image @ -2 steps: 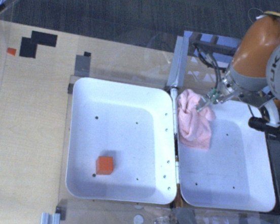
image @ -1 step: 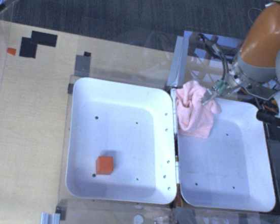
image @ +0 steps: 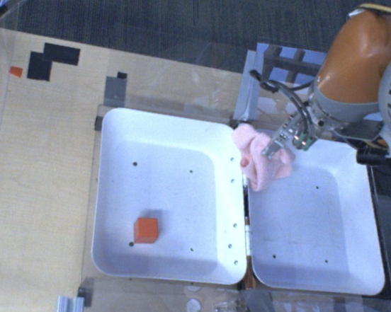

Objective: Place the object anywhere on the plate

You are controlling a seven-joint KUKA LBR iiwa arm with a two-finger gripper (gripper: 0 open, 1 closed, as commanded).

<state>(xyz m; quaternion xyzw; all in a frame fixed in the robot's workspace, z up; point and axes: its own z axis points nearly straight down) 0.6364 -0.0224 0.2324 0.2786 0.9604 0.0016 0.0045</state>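
The gripper is low over the pink cloth, which lies bunched across the rims where the left bin meets the right bin. I cannot tell how the jaws stand. An orange cube rests in the left bin, with much free floor around it.

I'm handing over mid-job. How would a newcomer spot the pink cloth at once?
Find the two white bins side by side; the left bin holds an orange block. Look to the top of the seam between them, at the right bin's upper-left corner. The pink cloth is bunched there under the gripper, the one soft, crumpled pink thing.
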